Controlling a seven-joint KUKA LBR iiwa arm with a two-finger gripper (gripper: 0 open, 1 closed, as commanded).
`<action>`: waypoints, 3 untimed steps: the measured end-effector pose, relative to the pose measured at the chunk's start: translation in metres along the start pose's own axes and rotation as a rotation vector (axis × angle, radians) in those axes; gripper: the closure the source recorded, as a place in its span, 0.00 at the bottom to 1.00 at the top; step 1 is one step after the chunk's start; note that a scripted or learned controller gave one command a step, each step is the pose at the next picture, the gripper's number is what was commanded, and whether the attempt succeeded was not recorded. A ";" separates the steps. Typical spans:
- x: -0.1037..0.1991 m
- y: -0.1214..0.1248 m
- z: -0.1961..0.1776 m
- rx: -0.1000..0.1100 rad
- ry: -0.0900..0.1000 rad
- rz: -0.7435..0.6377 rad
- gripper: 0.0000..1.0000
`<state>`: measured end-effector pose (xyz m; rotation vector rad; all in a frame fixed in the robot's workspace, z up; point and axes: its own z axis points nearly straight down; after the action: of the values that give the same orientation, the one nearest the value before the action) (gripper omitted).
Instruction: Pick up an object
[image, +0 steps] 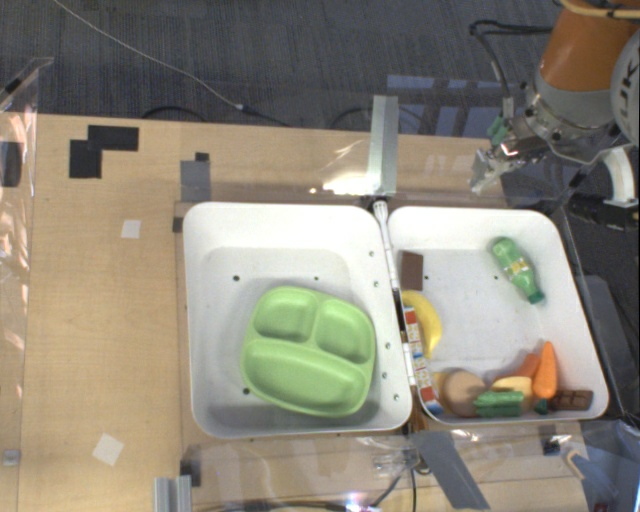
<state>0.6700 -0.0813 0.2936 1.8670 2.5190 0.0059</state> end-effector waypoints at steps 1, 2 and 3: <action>0.044 0.012 -0.017 0.001 0.001 0.256 1.00; 0.041 -0.002 0.046 0.009 0.001 0.291 1.00; 0.020 -0.088 0.079 0.003 0.001 -0.040 1.00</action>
<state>0.5806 -0.0876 0.2141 1.8181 2.5575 0.0020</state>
